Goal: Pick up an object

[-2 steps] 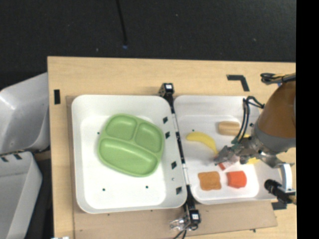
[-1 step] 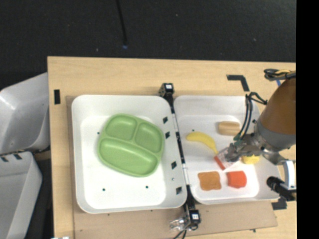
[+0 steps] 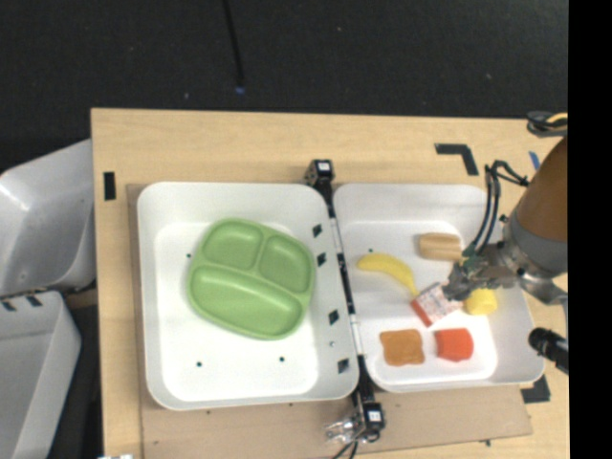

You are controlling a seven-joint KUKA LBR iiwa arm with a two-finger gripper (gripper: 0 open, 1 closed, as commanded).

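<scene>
Gripper low in right bin, just right of packet, beside lemon; finger state indeterminable; banana left of packet

Two bins sit side by side on my bench. The left bin holds a divided plate. In the right bin, a banana lies left of a wooden block; a small packet sits below them, beside a lemon. Nearest the front edge, two cubes rest side by side.
</scene>
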